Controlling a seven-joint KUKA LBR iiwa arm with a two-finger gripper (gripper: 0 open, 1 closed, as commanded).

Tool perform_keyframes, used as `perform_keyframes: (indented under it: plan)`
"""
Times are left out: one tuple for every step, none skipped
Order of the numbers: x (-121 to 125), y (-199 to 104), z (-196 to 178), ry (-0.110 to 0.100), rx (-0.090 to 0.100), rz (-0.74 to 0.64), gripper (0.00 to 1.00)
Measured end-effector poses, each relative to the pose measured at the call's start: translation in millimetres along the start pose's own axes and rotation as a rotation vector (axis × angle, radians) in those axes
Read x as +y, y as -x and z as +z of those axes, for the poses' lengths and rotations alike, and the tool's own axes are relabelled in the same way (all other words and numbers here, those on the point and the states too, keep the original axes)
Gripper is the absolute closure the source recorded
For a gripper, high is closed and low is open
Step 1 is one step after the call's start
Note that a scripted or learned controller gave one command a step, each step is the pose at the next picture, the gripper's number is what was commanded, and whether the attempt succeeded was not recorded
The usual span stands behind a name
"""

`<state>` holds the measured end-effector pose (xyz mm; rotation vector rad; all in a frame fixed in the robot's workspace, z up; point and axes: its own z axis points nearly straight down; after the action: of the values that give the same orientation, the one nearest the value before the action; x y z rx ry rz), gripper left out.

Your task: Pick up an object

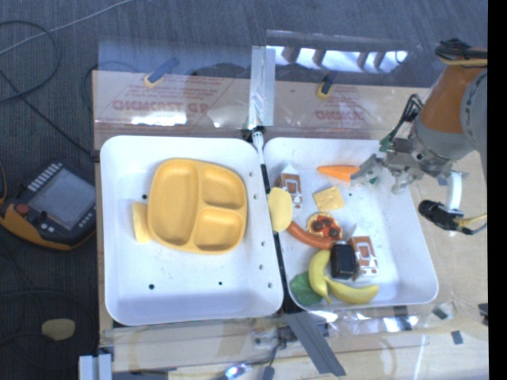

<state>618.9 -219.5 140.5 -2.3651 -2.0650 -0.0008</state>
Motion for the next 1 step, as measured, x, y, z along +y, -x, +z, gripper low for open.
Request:
perform_keyframes:
  plan:
    - [33.9, -33.2, 53.8, -0.011, -0.003, 0.057, 0.00]
